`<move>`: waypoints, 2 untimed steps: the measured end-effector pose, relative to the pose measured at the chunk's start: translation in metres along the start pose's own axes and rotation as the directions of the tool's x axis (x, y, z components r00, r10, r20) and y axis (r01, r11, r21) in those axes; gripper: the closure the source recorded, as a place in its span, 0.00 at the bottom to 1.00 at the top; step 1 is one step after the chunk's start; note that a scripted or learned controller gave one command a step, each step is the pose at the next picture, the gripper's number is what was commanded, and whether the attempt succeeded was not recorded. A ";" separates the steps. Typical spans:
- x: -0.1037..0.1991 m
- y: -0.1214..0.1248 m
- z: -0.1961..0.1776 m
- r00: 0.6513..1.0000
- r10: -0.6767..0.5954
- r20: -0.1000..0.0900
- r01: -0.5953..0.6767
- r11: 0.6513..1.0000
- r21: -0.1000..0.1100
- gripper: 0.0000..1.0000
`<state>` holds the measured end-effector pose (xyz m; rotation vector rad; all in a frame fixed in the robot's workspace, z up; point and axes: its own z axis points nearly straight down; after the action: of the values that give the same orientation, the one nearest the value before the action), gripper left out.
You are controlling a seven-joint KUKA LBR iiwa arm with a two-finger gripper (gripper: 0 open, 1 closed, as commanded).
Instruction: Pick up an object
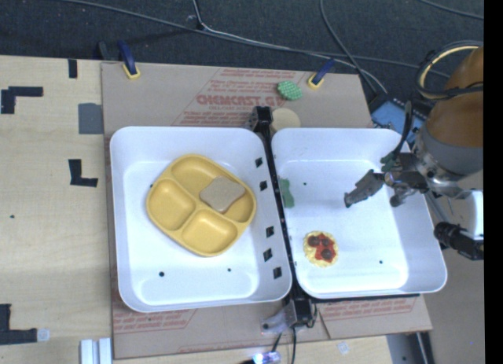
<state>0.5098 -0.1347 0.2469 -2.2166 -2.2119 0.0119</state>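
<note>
One small pizza toy (321,248), yellow with red spots, lies on the floor of the right bin (409,276), near its front left corner. Gripper (374,188) hovers above that bin's right half, fingers apart, nothing between them. A green piece (285,192) rests against the bin's left wall. Left bin (134,276) holds a yellow divided plate (177,205) bearing a tan slice (222,193).

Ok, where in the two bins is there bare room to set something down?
Right bin: bare floor between the gripper and the toy pizza. Left bin: bare strip below the yellow tray, which crowds its centre.
</note>
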 end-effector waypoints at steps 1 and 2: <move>0.000 0.002 -0.006 1.000 -0.004 0.002 0.004 1.000 -0.011 0.00; 0.004 0.001 0.038 1.000 -0.003 0.001 0.003 1.000 -0.007 0.00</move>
<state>0.5099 -0.1309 0.2088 -2.2176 -2.2194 0.0051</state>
